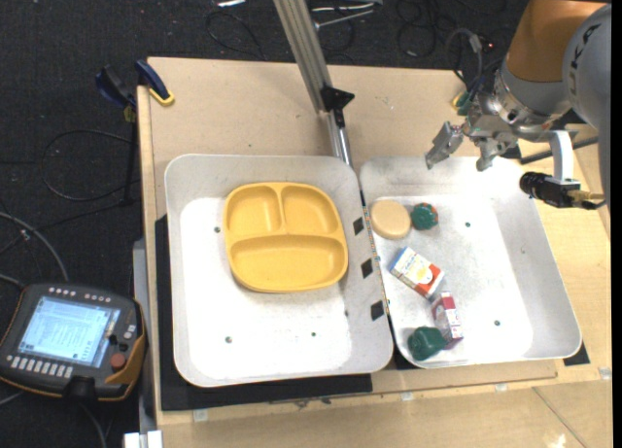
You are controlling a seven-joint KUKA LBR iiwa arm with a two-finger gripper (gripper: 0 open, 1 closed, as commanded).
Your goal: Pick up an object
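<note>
Objects for picking are seen in the right bin (505, 242), five counted: one round tan disc (391, 219); two dark green lumps, one (424, 216) just beside the disc, one (425, 342) near the front edge; one orange-and-white carton (417, 272); one small red-and-white box (448, 317); their printing is too small to be read; one yellow divided plate (286, 237) is seen in the left bin (194, 242); the gripper (465, 151) is held above the right bin's far edge, fingers spread, nothing between them

A broad orange band is wrapping the grey arm (564, 43) above the wrist, with thin cables trailing beside the metal gripper (465, 152).
</note>
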